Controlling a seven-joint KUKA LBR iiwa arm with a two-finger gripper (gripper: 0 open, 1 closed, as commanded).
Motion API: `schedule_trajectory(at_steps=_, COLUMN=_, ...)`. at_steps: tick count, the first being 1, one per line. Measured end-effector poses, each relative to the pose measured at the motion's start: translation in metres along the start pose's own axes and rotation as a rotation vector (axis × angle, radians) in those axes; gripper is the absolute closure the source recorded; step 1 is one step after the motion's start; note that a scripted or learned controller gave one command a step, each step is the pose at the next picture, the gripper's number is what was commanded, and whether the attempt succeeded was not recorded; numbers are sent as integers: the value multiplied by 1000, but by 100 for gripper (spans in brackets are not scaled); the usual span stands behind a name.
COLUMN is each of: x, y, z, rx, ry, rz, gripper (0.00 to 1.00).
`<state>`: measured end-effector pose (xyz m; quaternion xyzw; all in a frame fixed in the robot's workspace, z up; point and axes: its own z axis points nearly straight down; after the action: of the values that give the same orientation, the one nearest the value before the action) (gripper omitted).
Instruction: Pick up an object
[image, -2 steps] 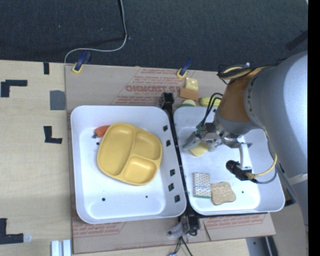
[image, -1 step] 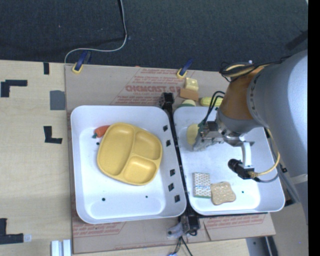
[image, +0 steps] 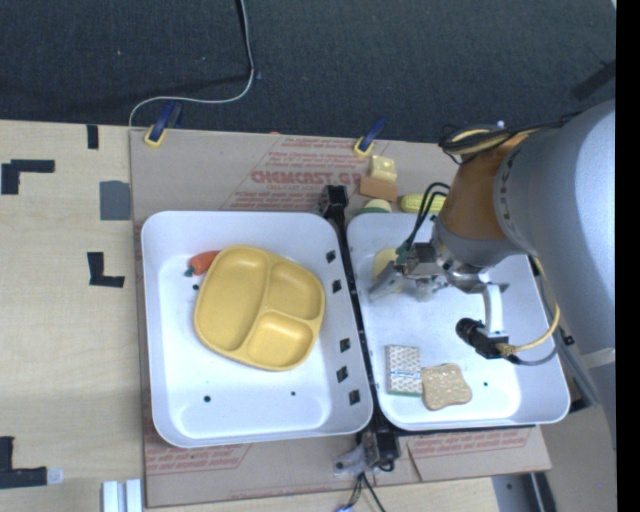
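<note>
- Nearest the camera, at the front of the right bin (image: 530, 405), lie a toast-like tan piece (image: 445, 386) and, touching its left side, a pale patterned square (image: 403, 368); both lie flat and clear of the arm, so they look the easiest picks.
- Further in, the gripper (image: 402, 272) hangs low over the right bin's far left part; whether it is open or closed, I cannot tell, and nothing is visibly held.
- Just beside it sits a small yellow-green object (image: 384, 262), probably the target; a good grasp would centre over it, descend straight and stay off the bin's wall.
- The left bin (image: 165, 400) holds a yellow divided plate (image: 260, 306), with an orange object (image: 202, 262) at its far left edge.
</note>
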<state>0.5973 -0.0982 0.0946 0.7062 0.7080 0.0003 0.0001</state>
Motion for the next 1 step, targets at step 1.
schedule_trajectory(at_steps=1, x=-4, y=37, z=11, rx=0, ry=1, rz=0, gripper=0)
